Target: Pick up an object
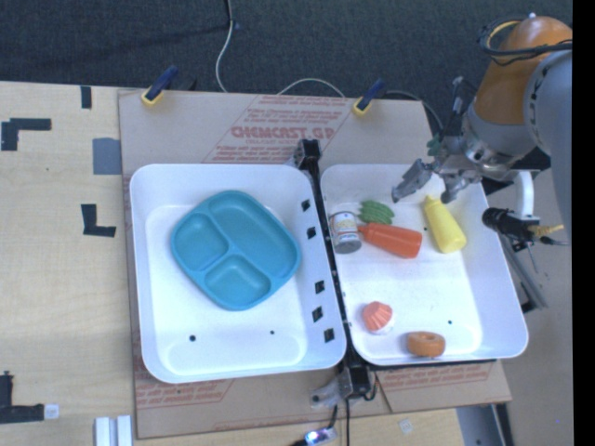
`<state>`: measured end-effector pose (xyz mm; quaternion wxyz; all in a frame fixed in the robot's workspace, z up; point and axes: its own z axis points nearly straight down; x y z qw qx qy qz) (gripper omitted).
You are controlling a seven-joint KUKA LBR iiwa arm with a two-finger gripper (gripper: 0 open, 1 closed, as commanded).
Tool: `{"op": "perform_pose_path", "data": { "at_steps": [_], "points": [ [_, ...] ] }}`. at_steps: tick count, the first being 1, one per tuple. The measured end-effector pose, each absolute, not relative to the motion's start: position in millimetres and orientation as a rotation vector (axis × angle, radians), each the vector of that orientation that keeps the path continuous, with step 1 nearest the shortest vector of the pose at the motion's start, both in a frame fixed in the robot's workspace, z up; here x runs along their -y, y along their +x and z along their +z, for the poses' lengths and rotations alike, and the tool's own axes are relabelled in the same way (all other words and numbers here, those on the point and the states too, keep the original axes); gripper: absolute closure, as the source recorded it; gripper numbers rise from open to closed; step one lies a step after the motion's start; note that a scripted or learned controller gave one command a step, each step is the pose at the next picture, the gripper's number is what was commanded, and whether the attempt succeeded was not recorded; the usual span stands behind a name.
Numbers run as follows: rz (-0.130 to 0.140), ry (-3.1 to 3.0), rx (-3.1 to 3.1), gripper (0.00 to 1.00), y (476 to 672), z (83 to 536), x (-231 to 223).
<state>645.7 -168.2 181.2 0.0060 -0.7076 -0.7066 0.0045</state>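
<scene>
Yellow bottle (444,224) lies in right bin (493,291), near its far right corner, just below gripper (429,187). Fingers spread open, nothing between them, hovering over far edge of right bin. Carrot (393,240) lies left of bottle, green top (376,212) toward far edge. Small can (345,231) sits by bin's left wall. Orange shell-shaped piece (376,316) and brown roll (426,344) near bin's near edge. Left bin (158,342) holds blue divided plate (234,248). Both bins rest on cardboard sheet (270,128) on desk.

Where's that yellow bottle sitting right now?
The yellow bottle lies in the right bin, near its far right corner, just right of the carrot and below the gripper.
</scene>
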Motion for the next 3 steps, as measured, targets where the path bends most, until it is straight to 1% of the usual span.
{"op": "perform_pose_path", "data": {
  "at_steps": [1, 2, 3],
  "points": [
    [0.002, -2.219, 2.223, 0.00, 649.1, 189.1, 167.9],
    [0.007, -2.217, 2.220, 0.00, 647.2, 124.9, 170.4],
    [-0.010, -2.221, 2.224, 0.00, 650.7, 89.5, 168.6]
  ]
}}
